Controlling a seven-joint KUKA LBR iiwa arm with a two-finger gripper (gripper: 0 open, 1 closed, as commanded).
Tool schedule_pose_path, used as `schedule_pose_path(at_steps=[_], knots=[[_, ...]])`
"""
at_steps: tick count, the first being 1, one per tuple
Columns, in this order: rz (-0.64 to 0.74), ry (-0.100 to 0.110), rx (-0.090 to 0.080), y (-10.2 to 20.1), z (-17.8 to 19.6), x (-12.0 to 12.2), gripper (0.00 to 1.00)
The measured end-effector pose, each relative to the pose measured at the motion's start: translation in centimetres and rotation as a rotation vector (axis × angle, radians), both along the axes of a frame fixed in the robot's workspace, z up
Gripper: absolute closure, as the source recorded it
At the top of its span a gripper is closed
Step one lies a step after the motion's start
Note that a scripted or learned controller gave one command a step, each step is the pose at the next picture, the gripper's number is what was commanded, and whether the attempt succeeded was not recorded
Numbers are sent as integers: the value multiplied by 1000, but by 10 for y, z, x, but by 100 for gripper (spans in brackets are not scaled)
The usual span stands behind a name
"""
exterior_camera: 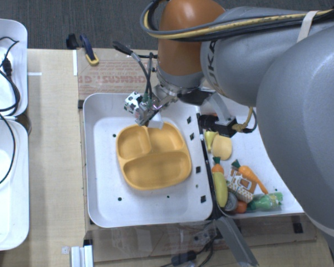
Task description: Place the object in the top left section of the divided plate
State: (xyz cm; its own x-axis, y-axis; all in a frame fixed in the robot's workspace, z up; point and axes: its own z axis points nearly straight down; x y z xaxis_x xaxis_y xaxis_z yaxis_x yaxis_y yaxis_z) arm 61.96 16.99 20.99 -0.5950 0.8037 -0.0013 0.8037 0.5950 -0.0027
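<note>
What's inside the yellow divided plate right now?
All three sections of the divided plate look bare. The hand hangs over its top rim, covering a small part of the upper edge there.

The arm [284, 77] is bulky, with smooth matt grey shells that curve like fat cylinders. Above the wrist sits a rounded, glossy orange band [183, 32], dome-shaped from this angle. Dark letters are printed on the grey shell just beside the orange, partly cut off. A bundle of black and yellowish cables [222, 31] loops over the orange dome and runs along the top of the grey shell; a pale strap [306, 24] wraps the bundle further back. Below the orange sits a grey metal wrist flange. The gripper [146, 114] is small, with thin dark wires rising from it and a black-and-white patterned block at its side.
</note>
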Motion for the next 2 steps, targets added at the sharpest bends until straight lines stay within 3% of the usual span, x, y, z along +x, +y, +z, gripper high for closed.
schedule_pose_path(at_steps=[1, 2], knots=[[135, 0, 1, 22, 28, -47, 100], [128, 1, 0, 6, 26, -55, 100]])
